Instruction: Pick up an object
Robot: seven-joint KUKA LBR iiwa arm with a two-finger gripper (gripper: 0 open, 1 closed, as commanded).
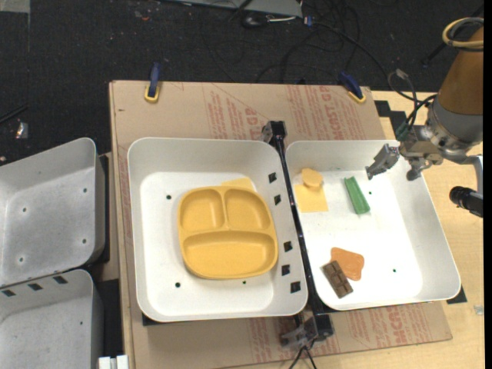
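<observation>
The right bin [430,241] holds a green stick [356,194], a pale yellow square with a round yellow knob [310,191], an orange wedge [350,260] and a brown bar [337,277]. My gripper [398,164] hangs over the bin's back right corner, above and to the right of the green stick. Its two fingers stand apart with nothing between them, so it is open. The left bin [150,167] holds a yellow divided plate [227,233].
A pale yellow sheet [244,184] peeks out from behind the plate. A black divider [288,221] runs between the bins. Grey metal trays [46,206] lie at the left. Clamps [153,83] pin the cardboard at the back.
</observation>
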